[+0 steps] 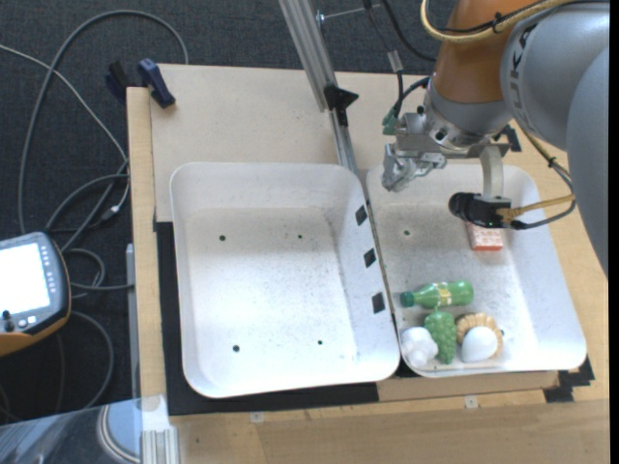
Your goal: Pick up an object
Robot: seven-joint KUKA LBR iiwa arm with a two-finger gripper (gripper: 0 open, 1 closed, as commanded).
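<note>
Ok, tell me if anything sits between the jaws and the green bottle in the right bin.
Nothing visible does. The gripper hangs over the far end of the right bin, and the green bottle lies nearer the front, with bare bin floor between them. The small red-and-white box sits off to the right of that line.

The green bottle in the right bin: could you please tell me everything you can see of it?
The green bottle is small, looks like glossy plastic, and has a yellowish band around its middle. It lies on its side on the floor of the right bin, neck pointing toward the left bin, in the near half. Just below it sits a cluster: a green bumpy toy, which may touch it, and two white items. The pincer hangs well away from it, near the bin's far-left corner.
</note>
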